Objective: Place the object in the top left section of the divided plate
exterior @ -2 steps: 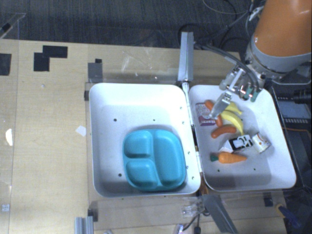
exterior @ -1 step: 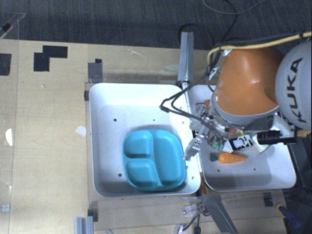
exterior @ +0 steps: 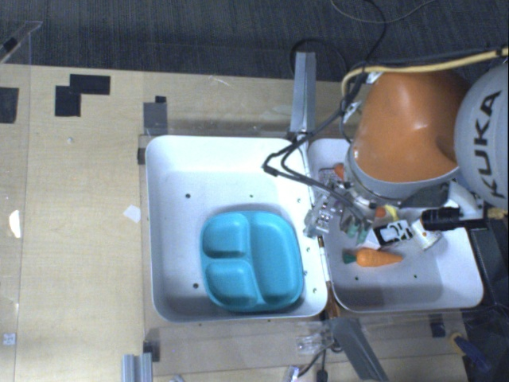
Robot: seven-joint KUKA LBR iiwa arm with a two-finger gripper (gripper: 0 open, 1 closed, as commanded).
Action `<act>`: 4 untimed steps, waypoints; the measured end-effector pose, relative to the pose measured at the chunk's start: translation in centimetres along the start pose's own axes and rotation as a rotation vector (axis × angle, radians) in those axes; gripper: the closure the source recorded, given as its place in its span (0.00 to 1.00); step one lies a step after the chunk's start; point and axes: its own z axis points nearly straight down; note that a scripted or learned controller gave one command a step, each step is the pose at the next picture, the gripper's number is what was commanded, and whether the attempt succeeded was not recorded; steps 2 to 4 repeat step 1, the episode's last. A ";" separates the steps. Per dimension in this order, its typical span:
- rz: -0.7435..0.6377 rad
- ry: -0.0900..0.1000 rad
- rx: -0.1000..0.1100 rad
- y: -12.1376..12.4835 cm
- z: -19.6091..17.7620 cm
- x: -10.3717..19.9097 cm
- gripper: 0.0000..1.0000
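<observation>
The gripper [exterior: 332, 213] is seen low over the left edge of the right bin [exterior: 453, 289], just beside the ridge where the two bins meet. Its metal parts are crowded together and partly hidden under the orange band [exterior: 406, 130] of the arm, so it cannot be told how wide it stands, and nothing can be made out held in it. A black cable [exterior: 280, 164] loops out from it over the left bin's right rim.

The carrot [exterior: 377, 257] is found lying flat on the right bin's floor, just below and to the right of the gripper, its green top pointing left; it is apart from the gripper. A small black-and-white object [exterior: 395, 232] lies just above it, and other small items are half covered by the arm.

The divided plate [exterior: 253, 259], blue, is set in the lower middle of the left bin [exterior: 171, 213], near the bin's front wall. Bare white floor is left open above and to the left of the plate. Its top left section [exterior: 226, 235] is seen uncovered.

The bins are borne on a pale wooden bench [exterior: 71, 237], with dark carpet [exterior: 159, 22] beyond its far edge.
</observation>
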 end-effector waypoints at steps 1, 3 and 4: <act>0.043 0.002 0.004 -0.5 5.9 -9.2 1.00; 0.043 0.002 0.004 -0.5 5.9 -9.2 1.00; 0.043 0.002 0.004 -0.5 5.9 -9.2 1.00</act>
